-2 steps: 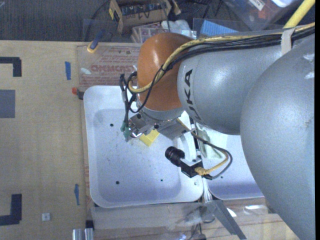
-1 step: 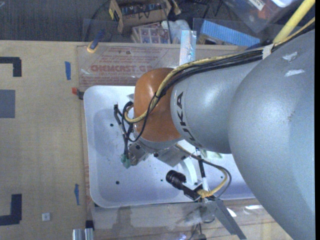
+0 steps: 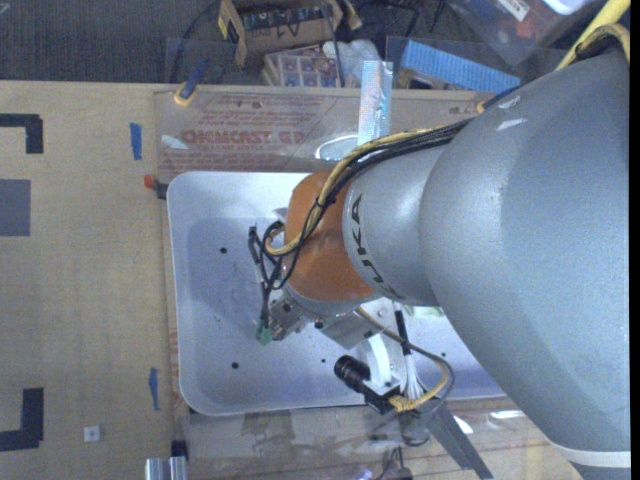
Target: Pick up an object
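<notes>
The grey arm with its orange band reaches from the right over the left white bin. My gripper hangs low over the middle of the bin floor, mostly hidden under the wrist. A small green piece shows at its lower left edge; I cannot tell whether it is a loose thing or part of the gripper. Two tiny dark specks lie on the bin floor. The arm hides the right part of this bin.
A clear panel with red lettering lies just behind the bin. A cardboard box stands further back. The wooden bench stretches to the left, with blue tape marks and black markings.
</notes>
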`<state>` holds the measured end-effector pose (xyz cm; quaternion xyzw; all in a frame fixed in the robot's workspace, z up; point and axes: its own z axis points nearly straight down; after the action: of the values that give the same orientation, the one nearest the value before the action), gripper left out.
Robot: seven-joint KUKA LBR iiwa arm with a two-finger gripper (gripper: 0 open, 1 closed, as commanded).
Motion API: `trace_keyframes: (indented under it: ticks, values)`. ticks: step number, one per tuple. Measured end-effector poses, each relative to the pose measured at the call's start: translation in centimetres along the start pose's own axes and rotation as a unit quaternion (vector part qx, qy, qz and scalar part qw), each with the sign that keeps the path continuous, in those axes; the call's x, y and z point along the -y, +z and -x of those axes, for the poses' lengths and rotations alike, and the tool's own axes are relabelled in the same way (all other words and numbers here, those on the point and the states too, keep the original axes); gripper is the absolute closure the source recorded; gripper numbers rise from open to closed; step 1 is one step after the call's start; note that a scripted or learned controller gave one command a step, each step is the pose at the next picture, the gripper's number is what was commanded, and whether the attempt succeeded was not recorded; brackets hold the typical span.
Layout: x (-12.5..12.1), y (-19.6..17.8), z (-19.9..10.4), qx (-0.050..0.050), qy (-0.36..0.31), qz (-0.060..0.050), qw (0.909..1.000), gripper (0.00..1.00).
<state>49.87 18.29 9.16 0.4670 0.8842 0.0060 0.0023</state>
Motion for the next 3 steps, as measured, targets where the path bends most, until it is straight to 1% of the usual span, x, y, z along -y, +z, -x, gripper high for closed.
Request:
trace_keyframes:
  ticks: [1, 2, 3]
  values:
    - [0.9, -0.1, -1.2, 0.003, -0.158, 0.002, 0.9874, 1.0]
    - [-1.1, -0.1, -3.8, 0.005, -0.111, 0.002, 0.9938, 1.0]
    - [3.2, -12.8, 1.7, 0.0, -0.21, -0.005, 0.9776, 1.0]
